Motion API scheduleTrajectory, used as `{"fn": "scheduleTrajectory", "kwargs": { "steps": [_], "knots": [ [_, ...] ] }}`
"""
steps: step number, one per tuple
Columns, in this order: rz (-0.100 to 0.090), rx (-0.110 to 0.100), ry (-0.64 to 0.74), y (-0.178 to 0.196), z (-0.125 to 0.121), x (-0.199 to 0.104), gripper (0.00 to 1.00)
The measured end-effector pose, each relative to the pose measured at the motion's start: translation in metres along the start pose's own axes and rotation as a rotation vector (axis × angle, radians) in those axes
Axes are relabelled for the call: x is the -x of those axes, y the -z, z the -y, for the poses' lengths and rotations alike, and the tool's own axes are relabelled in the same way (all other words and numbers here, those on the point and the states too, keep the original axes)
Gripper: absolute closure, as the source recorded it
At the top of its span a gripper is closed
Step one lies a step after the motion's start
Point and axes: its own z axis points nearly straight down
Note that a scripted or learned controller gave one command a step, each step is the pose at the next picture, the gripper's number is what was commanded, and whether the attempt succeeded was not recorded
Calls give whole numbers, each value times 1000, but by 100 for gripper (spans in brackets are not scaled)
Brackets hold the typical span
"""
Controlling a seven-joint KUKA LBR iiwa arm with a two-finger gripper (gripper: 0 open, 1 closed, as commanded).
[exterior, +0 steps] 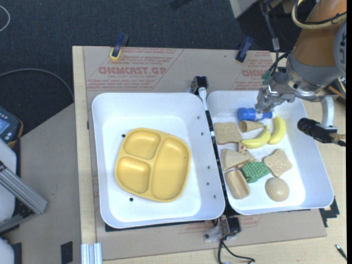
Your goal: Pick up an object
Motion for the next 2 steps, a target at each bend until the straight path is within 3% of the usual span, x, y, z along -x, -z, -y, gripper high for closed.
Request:
{"fn": "scheduleTrajectory", "kwargs": {
  "steps": [1, 2],
  "knots": [
    [-3, -7, 3, 5, 10, -51, 100],
    [-3, -9, 5, -10, 4, -104, 100]
  ]
}}
